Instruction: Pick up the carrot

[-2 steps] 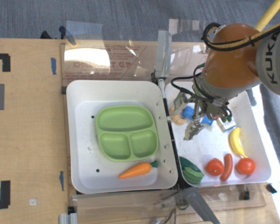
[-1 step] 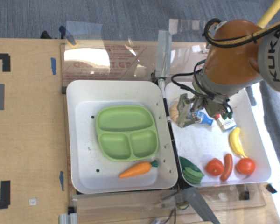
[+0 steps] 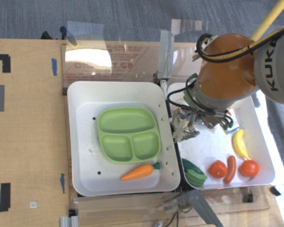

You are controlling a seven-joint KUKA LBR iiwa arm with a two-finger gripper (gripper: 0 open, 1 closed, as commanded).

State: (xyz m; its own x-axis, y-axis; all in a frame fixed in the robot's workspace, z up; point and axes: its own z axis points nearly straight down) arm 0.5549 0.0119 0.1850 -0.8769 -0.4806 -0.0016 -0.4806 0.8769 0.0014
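- Metal two-finger gripper (image 3: 185,126) poised above the left edge of the right-hand shallow white bin (image 3: 262,174), beside the divide between bins; opening not discernible under the cluttered wrist, nothing visibly held.
- Orange plastic carrot with green top (image 3: 140,170) lying down and to the left of the gripper, in the left-hand shallow white bin (image 3: 80,126), just below the green three-compartment plastic tray (image 3: 128,134).
- Long axis near horizontal, green end tilted slightly up towards the right, tip pointing left.
- Likely next: a shift left across the divide, then descent.
- "KUKA" partly legible on the grey arm (image 3: 274,70); no other readable writing.
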